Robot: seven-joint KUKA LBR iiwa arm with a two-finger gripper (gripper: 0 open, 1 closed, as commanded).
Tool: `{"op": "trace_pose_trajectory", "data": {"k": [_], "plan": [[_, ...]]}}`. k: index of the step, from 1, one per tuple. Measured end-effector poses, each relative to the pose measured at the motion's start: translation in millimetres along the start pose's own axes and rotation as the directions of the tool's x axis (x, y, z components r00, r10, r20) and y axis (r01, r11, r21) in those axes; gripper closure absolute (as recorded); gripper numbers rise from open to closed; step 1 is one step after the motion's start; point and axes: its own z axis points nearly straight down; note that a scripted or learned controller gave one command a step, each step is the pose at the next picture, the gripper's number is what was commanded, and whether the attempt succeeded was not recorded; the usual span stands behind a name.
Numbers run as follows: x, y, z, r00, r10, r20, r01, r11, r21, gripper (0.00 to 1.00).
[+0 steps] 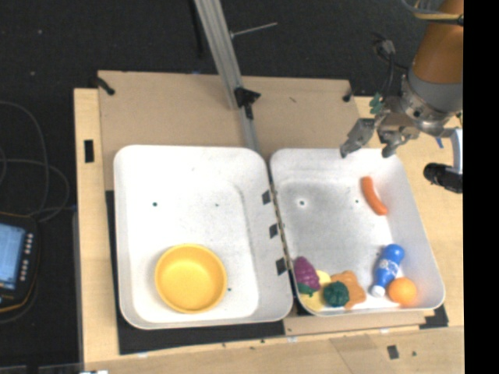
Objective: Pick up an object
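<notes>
Two fingers of the claw hang spread and seemingly empty above the right bin's far rim, near the orange sausage lying inside.

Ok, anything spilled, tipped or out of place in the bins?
Nothing stands out. The yellow bowl sits upright in the left bin; the right bin holds the toys, and the open gripper hangs over its far rim.

Showed two white bins finely speckled dark, a yellow bowl, an orange sausage, a blue-and-white bottle, an orange ball, purple grapes, a dark green lump.
</notes>
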Motion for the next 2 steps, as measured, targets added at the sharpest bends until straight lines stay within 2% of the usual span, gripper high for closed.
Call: {"op": "trace_pose_trajectory", "data": {"k": [1, 2], "plan": [[0, 0, 0, 1.0, 0.0, 0.001, 0.0, 1.0, 0.0, 0.0], [5, 6, 47, 1.0, -0.001, 0.001, 0.001, 1.0, 0.005, 0.0]]}}
